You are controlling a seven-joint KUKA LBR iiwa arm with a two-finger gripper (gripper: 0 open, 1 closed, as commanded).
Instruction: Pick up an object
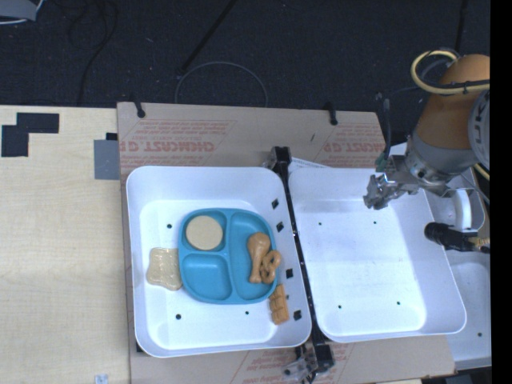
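One blue three-part tray (210, 277) and four tan food pieces are seen; the gripper's (376, 195) state cannot be told.

Even overhead light, soft shadows, slightly grainy, dark background above.

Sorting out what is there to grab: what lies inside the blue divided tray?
The blue tray in the left bin holds a round tan disc in one compartment and a tan bone-shaped piece in another. Anything beneath these pieces is covered.
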